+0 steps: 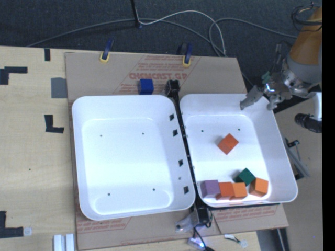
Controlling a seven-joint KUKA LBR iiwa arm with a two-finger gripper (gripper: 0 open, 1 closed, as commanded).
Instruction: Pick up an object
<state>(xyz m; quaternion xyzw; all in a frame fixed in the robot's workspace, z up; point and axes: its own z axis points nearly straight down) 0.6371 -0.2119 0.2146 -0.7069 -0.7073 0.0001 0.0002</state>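
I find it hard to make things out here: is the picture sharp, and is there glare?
Camera view: soft overall; the left bin has a bright washed-out patch on its floor; the orange block casts a faint shadow; the end effector looks blurry and dim.

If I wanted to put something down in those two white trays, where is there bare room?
The left shallow white bin has a bare floor from wall to wall. In the right white bin, the upper half is free, above the lone orange cube. Its lower right corner is crowded with purple, orange and green blocks.
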